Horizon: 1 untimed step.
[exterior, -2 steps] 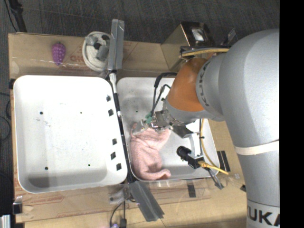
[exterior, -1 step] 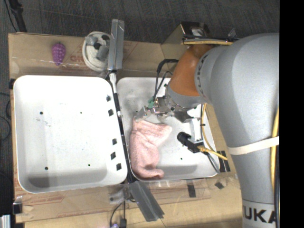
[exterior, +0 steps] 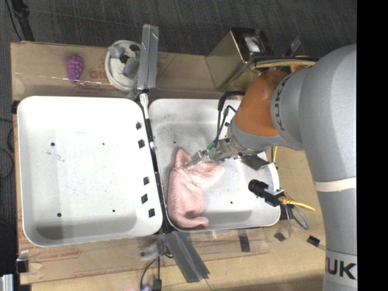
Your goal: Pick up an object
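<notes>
A purple grape-like toy [exterior: 74, 67] lies on the bench beyond the left bin [exterior: 36, 162]. A pink cloth [exterior: 188, 193] lies crumpled in the right bin [exterior: 182, 111]. The gripper [exterior: 203, 156] meets its upper edge; whether it grips, I cannot tell.

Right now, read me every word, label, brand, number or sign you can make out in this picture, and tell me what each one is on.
"UK": large dark letters on the grey arm, cut off by the picture's lower right edge.
Faint reddish print on the cardboard beside the purple object: too blurred to read.
Panel on the tan box at the top: too small to read.
</notes>
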Tool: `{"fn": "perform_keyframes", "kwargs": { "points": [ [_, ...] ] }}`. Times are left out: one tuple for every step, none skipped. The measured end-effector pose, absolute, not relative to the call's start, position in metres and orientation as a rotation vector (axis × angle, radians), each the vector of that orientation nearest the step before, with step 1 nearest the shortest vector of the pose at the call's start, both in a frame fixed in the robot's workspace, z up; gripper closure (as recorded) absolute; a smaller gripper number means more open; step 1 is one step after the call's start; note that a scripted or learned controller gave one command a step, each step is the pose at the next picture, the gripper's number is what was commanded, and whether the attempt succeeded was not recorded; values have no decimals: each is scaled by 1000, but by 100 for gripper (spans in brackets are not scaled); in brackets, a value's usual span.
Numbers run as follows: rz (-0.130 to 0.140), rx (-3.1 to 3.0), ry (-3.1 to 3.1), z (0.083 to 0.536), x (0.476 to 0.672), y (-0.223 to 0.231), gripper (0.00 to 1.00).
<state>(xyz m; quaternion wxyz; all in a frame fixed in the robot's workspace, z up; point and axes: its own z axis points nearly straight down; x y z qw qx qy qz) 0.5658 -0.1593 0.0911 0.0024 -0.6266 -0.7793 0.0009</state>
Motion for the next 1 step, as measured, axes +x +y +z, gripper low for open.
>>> {"fn": "perform_keyframes", "kwargs": {
  "points": [
    [4, -1960, -2447, 101, 566, -159, 100]
  ]
}}
